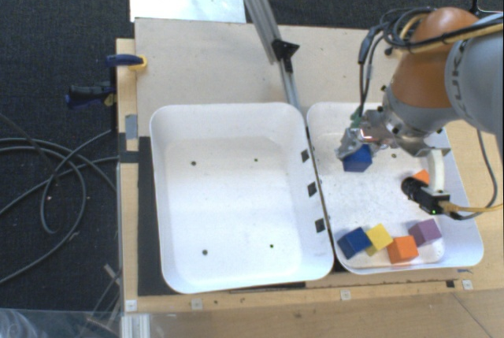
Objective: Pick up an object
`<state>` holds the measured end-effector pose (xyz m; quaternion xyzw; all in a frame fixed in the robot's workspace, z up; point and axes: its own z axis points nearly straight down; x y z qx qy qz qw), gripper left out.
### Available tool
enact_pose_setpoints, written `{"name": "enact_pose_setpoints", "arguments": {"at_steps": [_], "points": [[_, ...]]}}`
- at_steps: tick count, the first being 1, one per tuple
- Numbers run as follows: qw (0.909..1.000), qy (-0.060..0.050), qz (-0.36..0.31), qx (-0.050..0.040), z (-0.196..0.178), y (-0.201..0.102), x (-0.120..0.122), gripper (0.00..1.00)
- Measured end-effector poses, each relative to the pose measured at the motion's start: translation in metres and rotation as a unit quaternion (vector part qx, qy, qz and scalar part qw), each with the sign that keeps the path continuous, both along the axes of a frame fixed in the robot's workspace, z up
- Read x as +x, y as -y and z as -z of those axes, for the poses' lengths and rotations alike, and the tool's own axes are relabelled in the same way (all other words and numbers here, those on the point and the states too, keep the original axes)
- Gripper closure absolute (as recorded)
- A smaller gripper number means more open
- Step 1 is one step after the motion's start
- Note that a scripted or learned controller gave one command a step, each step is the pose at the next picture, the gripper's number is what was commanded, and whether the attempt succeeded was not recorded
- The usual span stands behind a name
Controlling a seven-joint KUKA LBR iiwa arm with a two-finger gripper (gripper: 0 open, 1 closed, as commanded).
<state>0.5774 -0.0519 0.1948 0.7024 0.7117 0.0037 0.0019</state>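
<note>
Gripper (356,146) sat over blue block (357,160) in right bin (472,250) | could not tell if jaws were apart or together | best: squeeze block's flat sides, then lift straight, slowly.

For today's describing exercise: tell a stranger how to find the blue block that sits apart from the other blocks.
Start at the right bin, the one the arm reaches over. Look to its upper part, just under the pincer: there sits the lone blue block. The other blue block lies in a row with yellow, orange and purple ones at the bin's near edge.
</note>
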Motion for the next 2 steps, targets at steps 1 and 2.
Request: {"name": "enact_pose_setpoints", "arguments": {"at_steps": [1, 2], "points": [[1.0000, -0.004, 0.000, 0.0007, -0.010, -0.066, -0.046, 1.00], [1.0000, 0.001, 0.000, -0.0001, -0.047, -0.140, 0.025, 1.00]]}}
